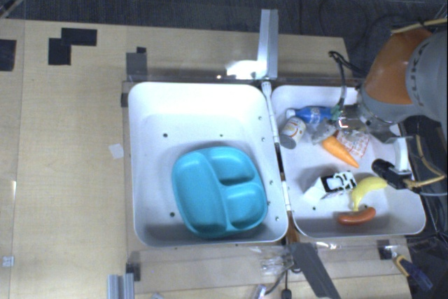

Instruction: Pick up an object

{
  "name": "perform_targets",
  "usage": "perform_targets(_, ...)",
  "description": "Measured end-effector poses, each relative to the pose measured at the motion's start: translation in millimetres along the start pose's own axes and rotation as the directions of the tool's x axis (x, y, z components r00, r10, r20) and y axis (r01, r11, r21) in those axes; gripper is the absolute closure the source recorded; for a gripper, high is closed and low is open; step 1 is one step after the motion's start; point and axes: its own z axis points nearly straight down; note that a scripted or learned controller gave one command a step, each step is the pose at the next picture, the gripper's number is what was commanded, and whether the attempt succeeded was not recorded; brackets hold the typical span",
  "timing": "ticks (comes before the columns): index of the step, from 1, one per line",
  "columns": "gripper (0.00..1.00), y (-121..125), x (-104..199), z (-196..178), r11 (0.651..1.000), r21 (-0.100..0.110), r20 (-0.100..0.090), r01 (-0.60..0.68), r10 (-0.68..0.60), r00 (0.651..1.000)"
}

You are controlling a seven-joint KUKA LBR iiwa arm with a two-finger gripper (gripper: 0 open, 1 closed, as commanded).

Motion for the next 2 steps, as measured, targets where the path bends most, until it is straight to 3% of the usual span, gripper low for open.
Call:
perform_targets(1, 1.00, 3, -2, -14, 1.000, -0.011, 0.005, -0.001, 0.001, 1.000)
perform_targets(2, 1.00, 7, 43, -104, 1.000, 0.011, -0.003, -0.015, 0.015, 1.000)
